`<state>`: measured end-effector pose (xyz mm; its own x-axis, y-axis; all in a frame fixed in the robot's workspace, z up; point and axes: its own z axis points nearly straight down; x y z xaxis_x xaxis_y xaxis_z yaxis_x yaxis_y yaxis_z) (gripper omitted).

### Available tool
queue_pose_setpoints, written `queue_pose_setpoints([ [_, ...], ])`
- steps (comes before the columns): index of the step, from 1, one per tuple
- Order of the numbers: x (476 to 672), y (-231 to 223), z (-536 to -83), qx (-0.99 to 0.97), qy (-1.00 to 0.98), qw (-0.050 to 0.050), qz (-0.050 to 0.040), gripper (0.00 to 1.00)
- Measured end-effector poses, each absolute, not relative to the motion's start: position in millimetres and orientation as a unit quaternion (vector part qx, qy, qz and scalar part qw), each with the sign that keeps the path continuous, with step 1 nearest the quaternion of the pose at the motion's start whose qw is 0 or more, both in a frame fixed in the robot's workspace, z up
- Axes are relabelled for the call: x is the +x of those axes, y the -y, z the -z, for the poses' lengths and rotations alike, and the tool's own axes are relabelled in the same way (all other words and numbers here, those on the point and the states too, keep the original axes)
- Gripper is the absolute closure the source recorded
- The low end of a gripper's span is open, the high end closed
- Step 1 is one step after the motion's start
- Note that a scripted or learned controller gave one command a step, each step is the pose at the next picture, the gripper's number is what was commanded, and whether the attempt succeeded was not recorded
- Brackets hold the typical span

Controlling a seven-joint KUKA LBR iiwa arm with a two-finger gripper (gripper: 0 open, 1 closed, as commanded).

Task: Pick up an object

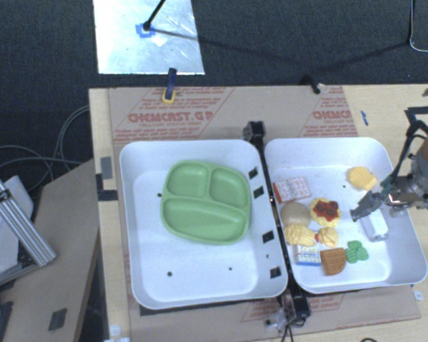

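The right bin (391, 265) holds several toy foods: a yellow piece (361, 177) at the back, a red-and-white packet (291, 189), a beige round piece (296, 212), a red-topped yellow piece (325, 211), a yellow corn-like piece (300, 234), a brown slice (333, 260) and a green piece (356, 251). My gripper (370, 216) reaches in from the right and hangs low over the bin's right side, just right of the red-topped piece and below the yellow one. I see nothing held in it.
The left bin (155, 277) carries a green divided plate (205, 201). A black divider with clips (267, 200) runs between the bins. Both bins rest on a cardboard sheet (218, 113). A metal frame (16, 220) stands at the far left.
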<state>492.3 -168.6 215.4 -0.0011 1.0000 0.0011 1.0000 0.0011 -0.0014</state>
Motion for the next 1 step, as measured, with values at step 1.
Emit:
queue_pose_setpoints([
  [1, 484.8, 164.9, -169.3, -0.707, 0.708, 0.000, 0.0006, 0.00],
])
